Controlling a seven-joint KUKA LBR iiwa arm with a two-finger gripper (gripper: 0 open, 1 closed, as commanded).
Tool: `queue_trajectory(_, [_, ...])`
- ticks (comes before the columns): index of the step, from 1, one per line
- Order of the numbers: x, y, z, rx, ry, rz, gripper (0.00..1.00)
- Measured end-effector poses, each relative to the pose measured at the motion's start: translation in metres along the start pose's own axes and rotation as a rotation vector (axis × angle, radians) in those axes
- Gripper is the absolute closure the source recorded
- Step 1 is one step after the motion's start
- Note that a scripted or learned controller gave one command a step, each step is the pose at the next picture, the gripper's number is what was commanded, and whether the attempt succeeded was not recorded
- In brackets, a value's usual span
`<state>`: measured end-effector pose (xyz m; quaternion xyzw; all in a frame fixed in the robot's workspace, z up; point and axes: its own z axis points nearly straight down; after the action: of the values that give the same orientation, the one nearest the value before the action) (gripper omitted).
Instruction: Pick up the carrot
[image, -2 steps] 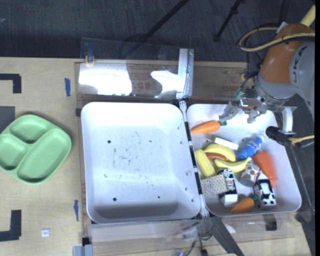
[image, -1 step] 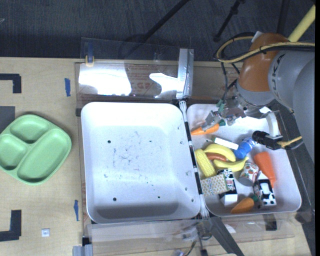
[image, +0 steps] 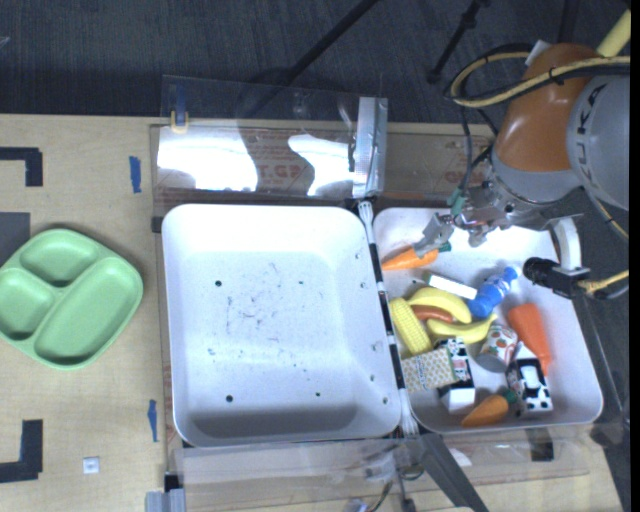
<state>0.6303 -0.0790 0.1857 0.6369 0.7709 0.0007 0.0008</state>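
Green divided plate (image: 68, 297): on the wooden bench (image: 80, 420), far left, at 9 o'clock from the bins.
Left bin (image: 190, 240): shallow, white, just beside the right bin and touching it along the middle seam.
Carrot (image: 410, 258): small and orange, in the right bin's upper left corner near the seam. Its long axis runs almost level, tilted a little up to the right; which end is the tip cannot be told.
Gripper (image: 437, 232): above the right bin's upper edge, on the grey arm (image: 600, 120) with the orange band. The fingers are slightly parted, pointing toward 8 o'clock. Their tips sit right at the carrot's upper right end; whether they touch or clasp it cannot be told.
Carrot from gripper: at about 8 o'clock, just beside the fingertips.
Right bin (image: 590, 400): crowded with toys below the carrot. A corn cob (image: 407, 325) and banana (image: 445, 303) lie near the seam, a blue bottle (image: 492, 293) at centre, a larger orange piece (image: 530, 333) at 3 o'clock, another orange piece (image: 487, 409) at 6 o'clock.
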Motion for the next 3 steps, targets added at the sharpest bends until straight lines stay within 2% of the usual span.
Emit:
queue_trajectory(1, [0.004, 0.03, 0.0, -0.002, -0.002, -0.048, 0.0])
queue_trajectory(2, [-0.022, 0.033, 0.081, -0.016, -0.004, -0.052, 0.0])
queue_trajectory(3, [-0.021, 0.019, 0.055, -0.002, -0.001, -0.266, 0.0])
